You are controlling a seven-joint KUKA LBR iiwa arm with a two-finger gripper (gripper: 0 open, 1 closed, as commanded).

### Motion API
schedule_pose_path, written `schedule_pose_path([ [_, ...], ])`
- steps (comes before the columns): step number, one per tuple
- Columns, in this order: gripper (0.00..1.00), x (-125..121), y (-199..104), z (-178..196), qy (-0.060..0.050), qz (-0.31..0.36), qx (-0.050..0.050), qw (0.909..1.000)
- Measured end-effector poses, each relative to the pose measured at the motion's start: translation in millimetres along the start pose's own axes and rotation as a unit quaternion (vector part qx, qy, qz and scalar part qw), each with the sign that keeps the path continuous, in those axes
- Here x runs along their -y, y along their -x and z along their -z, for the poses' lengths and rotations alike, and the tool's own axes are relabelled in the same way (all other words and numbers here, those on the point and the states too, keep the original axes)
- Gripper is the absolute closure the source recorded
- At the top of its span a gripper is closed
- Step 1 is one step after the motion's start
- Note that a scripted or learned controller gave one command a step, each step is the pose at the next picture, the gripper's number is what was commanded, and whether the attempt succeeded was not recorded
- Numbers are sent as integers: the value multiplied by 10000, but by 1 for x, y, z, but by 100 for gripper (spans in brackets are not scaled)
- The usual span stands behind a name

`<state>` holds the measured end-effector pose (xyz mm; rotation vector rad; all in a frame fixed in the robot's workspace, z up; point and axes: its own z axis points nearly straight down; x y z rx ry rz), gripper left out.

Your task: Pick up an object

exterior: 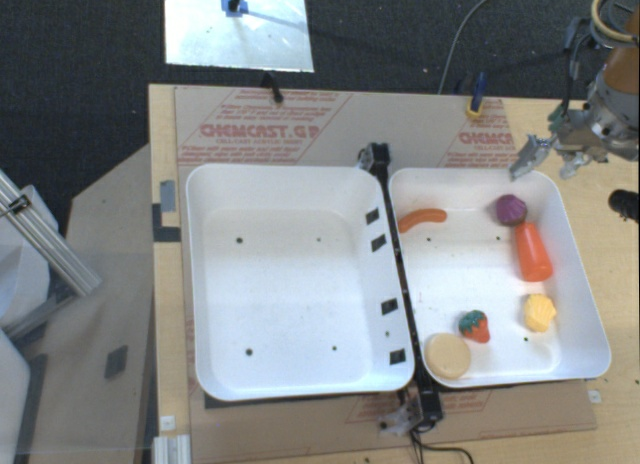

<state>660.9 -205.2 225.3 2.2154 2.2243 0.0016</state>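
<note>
Two white bins are seen side by side; the right bin (575,282) is taken as landmark. Left bin (200,252) lies against its left wall. Inside the right bin: orange sausage (422,218) near the upper-left corner; round cream disc (447,355) at the lower-left corner; strawberry (475,325) just right of it; purple ball (511,209) near the upper wall, orange cylinder (532,252) touching below it; yellow piece (539,312) lower right. Gripper (552,154) is held above the upper-right rim, fingers spread apart, nothing between them.

Dark carpet floor (80,52) surrounds the wooden bench (160,132), metal plate (237,12) beyond.
</note>
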Motion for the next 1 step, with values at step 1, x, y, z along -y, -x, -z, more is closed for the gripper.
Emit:
schedule_pose_path([
  [1,0,-6,-2,-147,-56,9,-38,10000],
])
